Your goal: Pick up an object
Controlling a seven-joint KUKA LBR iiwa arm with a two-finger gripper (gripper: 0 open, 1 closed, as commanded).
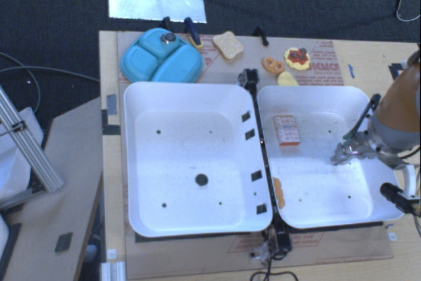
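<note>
In the right bin (329, 99) a small orange and white box (286, 129) lies flat near the back left. An orange, sausage-like piece (278, 193) rests against that bin's left wall near the front. My gripper (342, 155) hangs low over the right side of the right bin, well to the right of the box. A small dark round object (201, 179) sits on the floor of the left bin (191, 92).
Behind the bins lie a blue divided plate (161, 57), a toast slice (228, 45), a pretzel (273, 65), a small pizza-like toy (297, 57) and a yellow piece (287, 79). A metal frame (26, 141) stands at the far left.
</note>
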